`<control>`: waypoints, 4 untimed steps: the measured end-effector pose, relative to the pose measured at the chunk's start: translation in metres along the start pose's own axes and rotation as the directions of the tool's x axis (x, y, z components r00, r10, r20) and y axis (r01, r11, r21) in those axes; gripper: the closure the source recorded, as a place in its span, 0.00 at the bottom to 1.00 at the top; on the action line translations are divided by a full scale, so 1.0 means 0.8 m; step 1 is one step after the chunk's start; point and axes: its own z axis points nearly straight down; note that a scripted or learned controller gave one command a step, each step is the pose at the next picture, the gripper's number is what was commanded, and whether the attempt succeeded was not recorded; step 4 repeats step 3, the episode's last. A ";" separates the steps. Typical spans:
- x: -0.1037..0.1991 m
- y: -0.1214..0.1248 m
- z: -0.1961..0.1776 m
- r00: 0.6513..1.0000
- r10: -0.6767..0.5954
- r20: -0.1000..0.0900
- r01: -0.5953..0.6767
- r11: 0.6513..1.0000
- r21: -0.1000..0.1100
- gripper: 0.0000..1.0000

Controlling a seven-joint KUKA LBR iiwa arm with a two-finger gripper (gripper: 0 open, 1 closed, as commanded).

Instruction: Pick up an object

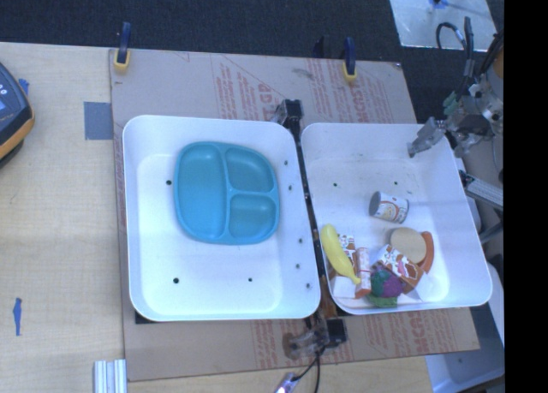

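Note:
The right bin (445, 203) holds several small objects. A small can (390, 207) lies on its side near the middle. A yellow banana (338, 254) rests along the left wall. A tan round bread-like piece (411, 246) with an orange rim, a purple and green grape bunch (387, 284) and a printed packet (363, 263) crowd the front. My gripper (430, 136) hangs over the bin's far right corner, well above and behind the can, with nothing seen in it. The arm behind it is cut off at the right edge.
The left bin (154, 246) bears a blue divided plate (227, 192). Both bins sit on a cardboard sheet (214, 83) held by clamps (122, 47). A device with a yellow edge (13, 117) lies at the far left of the bench.

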 end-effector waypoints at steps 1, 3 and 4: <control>0.083 -0.050 0.165 1.000 -0.001 0.000 0.001 1.000 0.000 0.00; 0.205 -0.006 0.039 1.000 0.001 -0.002 -0.001 1.000 -0.001 1.00; 0.205 -0.006 0.039 1.000 0.001 -0.002 -0.001 1.000 -0.001 1.00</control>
